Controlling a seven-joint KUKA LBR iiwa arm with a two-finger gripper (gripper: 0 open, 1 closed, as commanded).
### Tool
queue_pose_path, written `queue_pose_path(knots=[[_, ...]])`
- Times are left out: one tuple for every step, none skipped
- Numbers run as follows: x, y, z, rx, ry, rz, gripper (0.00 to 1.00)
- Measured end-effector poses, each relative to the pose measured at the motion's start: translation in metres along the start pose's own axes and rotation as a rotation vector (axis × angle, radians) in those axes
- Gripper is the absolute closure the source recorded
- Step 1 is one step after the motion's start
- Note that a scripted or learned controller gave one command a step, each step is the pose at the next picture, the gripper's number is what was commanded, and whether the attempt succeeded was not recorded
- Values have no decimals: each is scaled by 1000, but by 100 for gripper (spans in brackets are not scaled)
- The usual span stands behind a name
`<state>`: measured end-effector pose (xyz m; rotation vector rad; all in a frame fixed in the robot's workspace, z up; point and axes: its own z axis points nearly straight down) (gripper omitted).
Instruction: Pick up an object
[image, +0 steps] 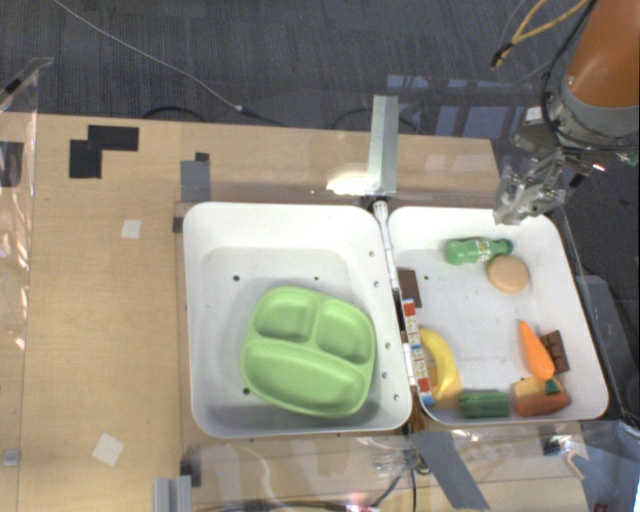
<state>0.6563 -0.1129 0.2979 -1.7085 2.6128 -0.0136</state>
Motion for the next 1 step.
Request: queue_pose_path(knots=[[-2,-2,-14,9,-6,0,100]])
